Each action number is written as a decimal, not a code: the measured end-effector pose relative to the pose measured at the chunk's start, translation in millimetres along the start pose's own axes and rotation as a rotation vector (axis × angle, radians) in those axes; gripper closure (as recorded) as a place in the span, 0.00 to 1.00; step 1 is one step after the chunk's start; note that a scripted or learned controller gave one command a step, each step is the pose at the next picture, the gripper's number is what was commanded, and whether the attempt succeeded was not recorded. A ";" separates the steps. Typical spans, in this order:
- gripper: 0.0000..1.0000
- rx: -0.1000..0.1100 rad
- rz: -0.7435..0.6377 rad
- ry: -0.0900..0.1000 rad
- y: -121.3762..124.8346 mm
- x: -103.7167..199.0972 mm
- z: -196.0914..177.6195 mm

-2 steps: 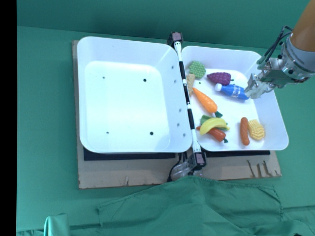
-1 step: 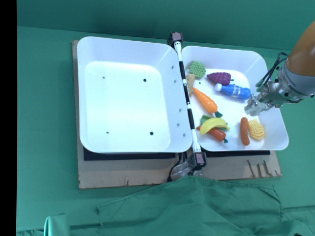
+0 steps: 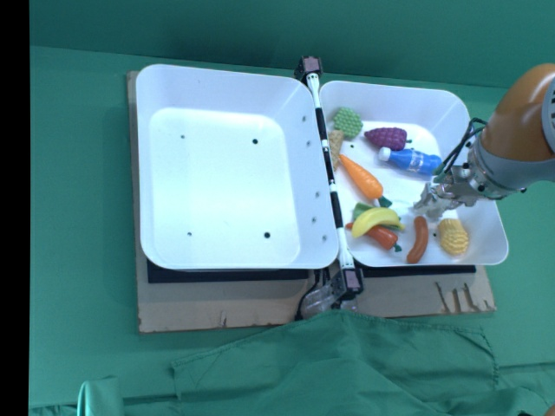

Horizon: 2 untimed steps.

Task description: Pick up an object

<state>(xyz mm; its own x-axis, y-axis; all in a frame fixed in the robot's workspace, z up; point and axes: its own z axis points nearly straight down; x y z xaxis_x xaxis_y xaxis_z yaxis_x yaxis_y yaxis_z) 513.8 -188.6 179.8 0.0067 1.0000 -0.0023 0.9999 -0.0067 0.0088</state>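
Toy food scattered across right-hand bin (image 3: 481,248) of 2 white bins, all within reach of pincer (image 3: 431,199). Pincer hanging low over that bin's right half, on grey wrist below orange band of arm (image 3: 520,115), black cable looping alongside. Finger spread impossible to judge from this angle: metal tip a small blurred cluster, nothing visibly between its parts. Just below and slightly left of pincer: red sausage (image 3: 418,239), lying near-upright in frame, apart from tip. Just below and right of pincer: yellow corn cob (image 3: 453,237), beside sausage, close to bin's near rim. Directly above pincer, near: blue bottle (image 3: 412,160) with white cap, lying on its side, cap end pointing away from pincer. Further up and left: purple grape bunch (image 3: 387,136), then green bumpy vegetable (image 3: 348,122) by divider. Left of pincer, well apart: orange carrot (image 3: 361,177), slanted, with tan cone-shaped piece (image 3: 335,146) at its upper end near bin's left wall. Left and slightly below: yellow banana (image 3: 375,221) resting over green leaf and red-orange piece (image 3: 381,237), touching both. Far left of pincer, beyond black-and-white divider rail (image 3: 326,159): second bin (image 3: 225,167). Beneath everything: cardboard sheet (image 3: 234,306) on green cloth (image 3: 78,232), rumpled fold of cloth nearest camera.
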 end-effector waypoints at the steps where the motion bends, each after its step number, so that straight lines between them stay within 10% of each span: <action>1: 1.00 -0.007 -0.005 -0.004 26.5 1.3 -106.0; 2: 1.00 0.011 -0.008 0.003 55.2 59.0 -25.1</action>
